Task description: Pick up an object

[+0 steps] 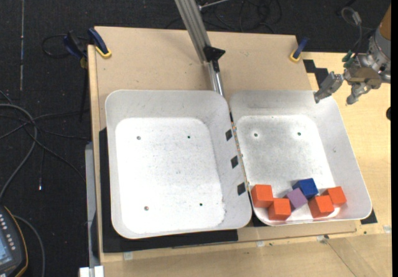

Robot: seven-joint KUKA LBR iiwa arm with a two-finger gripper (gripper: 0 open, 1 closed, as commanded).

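Dark carpet strewn with black cables surrounds a pale wooden worktop that carries two shallow white bins side by side. Everything worth picking sits in the lower right of the frame, bunched against the near rim of the right-hand white plastic bin: an orange cube at the left of the bunch, a second orange cube just below and right of it, a small purple block wedged between them and a dark blue cube, then a third orange cube and a fourth at the far right. Most of them touch or nearly touch a neighbour, so any approach would likely have to come at an outer block. The left-hand white plastic bin fills the middle left of the frame. At the upper right edge, the grey two-finger tool hangs over the far corner of the right bin, its fingers spread apart with nothing between them. From there the cluster lies toward the bottom of the frame and slightly left, well apart from the tool across the bin's bare floor; the blue cube and the far-right orange cube look nearest its line of travel. A slanted metal pole crosses the upper middle of the frame.
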